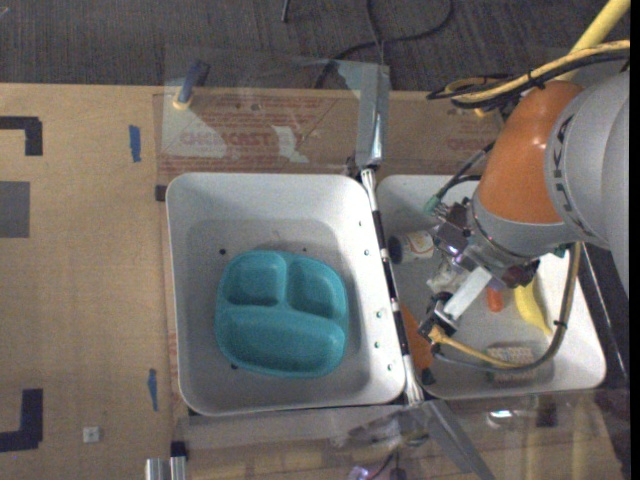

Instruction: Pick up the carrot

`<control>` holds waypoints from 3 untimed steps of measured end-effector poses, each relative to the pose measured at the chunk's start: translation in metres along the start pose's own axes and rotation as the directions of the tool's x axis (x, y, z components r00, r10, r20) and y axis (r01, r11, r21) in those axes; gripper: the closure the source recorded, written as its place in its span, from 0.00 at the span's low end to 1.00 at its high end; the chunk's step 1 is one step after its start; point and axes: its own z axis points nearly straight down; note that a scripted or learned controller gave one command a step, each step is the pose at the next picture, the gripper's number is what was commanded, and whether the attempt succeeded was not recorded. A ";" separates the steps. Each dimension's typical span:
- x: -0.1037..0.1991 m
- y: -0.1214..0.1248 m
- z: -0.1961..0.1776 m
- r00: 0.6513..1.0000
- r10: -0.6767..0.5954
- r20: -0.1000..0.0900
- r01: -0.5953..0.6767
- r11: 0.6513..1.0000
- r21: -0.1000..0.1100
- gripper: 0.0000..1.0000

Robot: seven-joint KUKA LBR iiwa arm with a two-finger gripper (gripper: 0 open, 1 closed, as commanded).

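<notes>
the gripper (436, 325) hung over the carrot (415, 336) at the right bin's (580, 368) seven o'clock; finger state unclear. next, seemingly, descend and pinch.

The desk (80, 298) has a tan surface with black and blue tape marks. Two white bins sit directly on it, touching side by side: the left bin (200, 218) (holding a teal tray) and the right bin (580, 363).
</notes>
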 end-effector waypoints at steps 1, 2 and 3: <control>0.083 0.028 -0.013 0.967 0.255 0.000 -0.255 0.967 0.000 1.00; 0.071 -0.044 -0.004 0.943 0.332 0.003 -0.332 0.943 0.003 1.00; 0.034 -0.053 0.028 0.947 0.322 0.002 -0.322 0.947 0.002 1.00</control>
